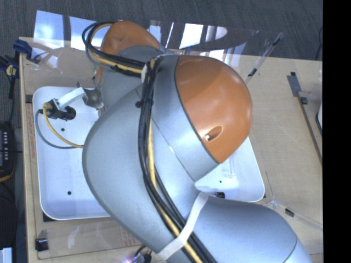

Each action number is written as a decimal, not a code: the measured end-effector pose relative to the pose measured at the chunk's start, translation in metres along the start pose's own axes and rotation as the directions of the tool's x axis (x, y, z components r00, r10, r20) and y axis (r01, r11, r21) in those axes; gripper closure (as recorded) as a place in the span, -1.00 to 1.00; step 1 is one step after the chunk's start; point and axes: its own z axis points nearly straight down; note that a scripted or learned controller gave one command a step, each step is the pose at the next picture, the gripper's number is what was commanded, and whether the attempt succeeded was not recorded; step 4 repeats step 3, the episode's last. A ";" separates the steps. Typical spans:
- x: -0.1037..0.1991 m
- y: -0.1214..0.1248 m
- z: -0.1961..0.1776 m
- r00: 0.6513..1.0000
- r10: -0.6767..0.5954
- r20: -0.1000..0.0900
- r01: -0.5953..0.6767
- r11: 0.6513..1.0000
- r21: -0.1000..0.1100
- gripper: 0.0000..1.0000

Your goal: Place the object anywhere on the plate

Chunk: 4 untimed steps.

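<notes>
- Gripper (90,96) sits low over the back of the left bin (55,196), near its far rim; can't tell if it's clenched or released, and nothing is visibly grasped.
- Arm (126,163) enters from the lower right, close under the camera, and sweeps diagonally up-left across both bins.
- Big orange joint cap (219,108) sits mid-frame; a second orange section (123,37) is further back, above the wrist.
- Black cable bundle (147,147) runs along the grey link.
- Right bin (249,179) is mostly covered by the arm, with only its right rim visible.
- Object location: cannot tell.
- Bench (285,147) is bare wood at the right.
</notes>
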 end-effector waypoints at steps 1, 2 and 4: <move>-0.026 -0.070 0.000 0.991 -0.133 0.002 0.133 0.991 0.002 1.00; -0.026 -0.070 0.000 0.991 -0.133 0.002 0.133 0.991 0.002 -1.00; -0.070 -0.117 0.000 0.998 -0.056 0.001 0.056 0.998 0.000 -1.00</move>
